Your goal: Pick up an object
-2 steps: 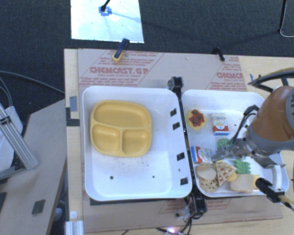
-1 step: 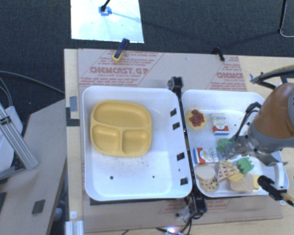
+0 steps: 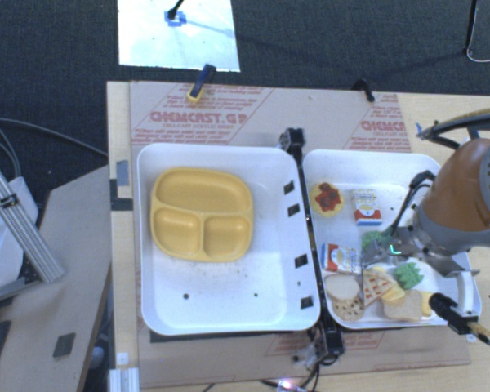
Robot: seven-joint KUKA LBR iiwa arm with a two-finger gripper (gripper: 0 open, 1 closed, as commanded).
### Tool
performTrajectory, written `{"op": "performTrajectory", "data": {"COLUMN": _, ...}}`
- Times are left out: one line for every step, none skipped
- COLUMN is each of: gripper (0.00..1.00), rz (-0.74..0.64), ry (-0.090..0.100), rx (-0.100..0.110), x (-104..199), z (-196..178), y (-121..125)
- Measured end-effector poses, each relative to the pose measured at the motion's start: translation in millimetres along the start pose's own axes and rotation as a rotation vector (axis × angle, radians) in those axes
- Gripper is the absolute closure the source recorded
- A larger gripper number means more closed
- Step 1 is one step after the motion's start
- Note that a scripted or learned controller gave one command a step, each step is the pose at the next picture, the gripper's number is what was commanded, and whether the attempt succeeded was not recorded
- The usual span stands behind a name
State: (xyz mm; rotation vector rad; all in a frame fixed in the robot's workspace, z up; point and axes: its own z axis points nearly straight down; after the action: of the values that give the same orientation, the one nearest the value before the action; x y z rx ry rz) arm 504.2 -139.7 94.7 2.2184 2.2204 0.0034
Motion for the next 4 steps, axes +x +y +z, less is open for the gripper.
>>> {"op": "performTrajectory", "data": {"gripper": 1.0, "rz": -0.001, "ry": 0.0, "rx": -0.002, "x": -0.2, "z": -10.6, "y": 1.0}}
{"op": "performTrajectory", "data": {"gripper": 1.0, "rz": 0.002, "ry": -0.005, "rx": -0.005, "x": -67.2, "z": -12.8, "y": 57.5}}
{"op": "performTrajectory", "data": {"gripper": 0.0, "rz": 0.0, "ry": 0.0, "rx": 0.001, "x": -63.5, "z": -11.8, "y": 55.0}}
{"op": "performTrajectory", "data": {"gripper": 1.0, "rz": -0.006, "ry": 0.002, "rx": -0.003, "x": -61.2, "z": -22.9, "y": 56.9}}
